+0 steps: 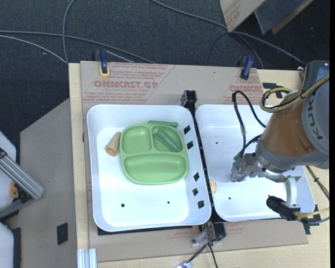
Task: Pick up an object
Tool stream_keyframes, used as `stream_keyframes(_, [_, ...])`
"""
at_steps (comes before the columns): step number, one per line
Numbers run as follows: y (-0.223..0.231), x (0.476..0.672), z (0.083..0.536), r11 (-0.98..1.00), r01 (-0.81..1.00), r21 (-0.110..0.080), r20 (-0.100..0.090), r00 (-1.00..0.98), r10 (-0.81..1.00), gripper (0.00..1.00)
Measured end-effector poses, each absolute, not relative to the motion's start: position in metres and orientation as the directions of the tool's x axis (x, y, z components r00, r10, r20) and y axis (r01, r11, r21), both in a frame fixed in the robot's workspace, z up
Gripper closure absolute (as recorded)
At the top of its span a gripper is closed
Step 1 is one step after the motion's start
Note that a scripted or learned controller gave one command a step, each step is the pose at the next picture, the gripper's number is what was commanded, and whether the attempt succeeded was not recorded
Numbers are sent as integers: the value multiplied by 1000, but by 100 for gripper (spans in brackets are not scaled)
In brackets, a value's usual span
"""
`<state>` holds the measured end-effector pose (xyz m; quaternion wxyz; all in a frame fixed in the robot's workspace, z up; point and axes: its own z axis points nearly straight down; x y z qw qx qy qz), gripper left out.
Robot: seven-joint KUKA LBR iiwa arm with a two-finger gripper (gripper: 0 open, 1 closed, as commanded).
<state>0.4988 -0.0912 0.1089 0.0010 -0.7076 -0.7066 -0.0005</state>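
We see the jaws (239, 170) low inside the right bin (225, 207), at about the middle of that bin's floor, hanging from the grey arm (293, 131) whose orange band fills the bin's right half. From this slant we cannot tell how far apart they stand, and we see nothing between them. A black cable (241, 112) loops down from the bin's far edge to the wrist.

The things to pick lie in the left bin (141, 214), well apart from the jaws. A green divided plate (152, 167) with 3 compartments sits toward the far half of that bin. In its far right compartment lies a darker green oblong piece (168, 139), tilted. A tan cone (112, 144) lies on the bin floor just beside the plate's left edge. A small yellowish object (212, 186) sits at the rim where the 2 bins meet, toward the near side; we cannot tell what it is.

Between the jaws and the plate stand the 2 adjoining bin walls, marked with black tabs (194, 178) along the seam.

Both bins rest on a brown board (131, 81) with red printing, held to the desk by 2 blue clamps (104, 62) at its far edge. Beyond it, dark carpet (36, 78) carries loose grey cables (65, 23), and a cardboard box (238, 10) shows at the far right.
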Motion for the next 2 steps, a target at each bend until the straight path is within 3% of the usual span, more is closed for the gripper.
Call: stream_keyframes(2, [-100, 518, 223, 1, 1000, 8, -1, -1, 1000, 100])
